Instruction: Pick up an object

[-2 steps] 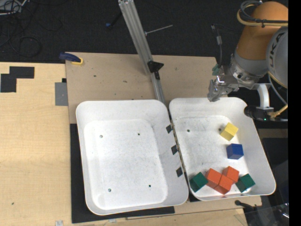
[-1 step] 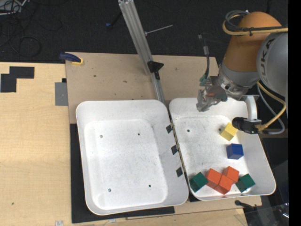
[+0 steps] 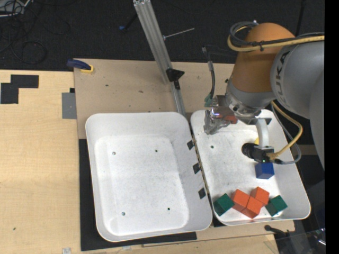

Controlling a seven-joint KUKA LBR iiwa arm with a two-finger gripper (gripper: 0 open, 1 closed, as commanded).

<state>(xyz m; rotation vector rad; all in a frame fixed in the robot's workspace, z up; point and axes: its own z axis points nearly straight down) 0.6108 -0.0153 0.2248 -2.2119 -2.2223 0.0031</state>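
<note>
Two bins sit side by side on the counter [image 3: 132,89] — the left bin [image 3: 100,126] and the right bin [image 3: 299,200], their inner rims just beside each other. In the right bin, four blocks cluster at the near edge: one block [image 3: 223,203] at the left, two blocks [image 3: 241,199] [image 3: 259,196] touching in the middle, a fourth [image 3: 276,205] at the right. Behind them, apart, lies a fifth block [image 3: 265,170]. The gripper [image 3: 213,121] hangs over the right bin's far left corner — the arm [image 3: 296,73] reaches in from the right. A metal rail [image 3: 156,38] slants away behind the bins.
</note>
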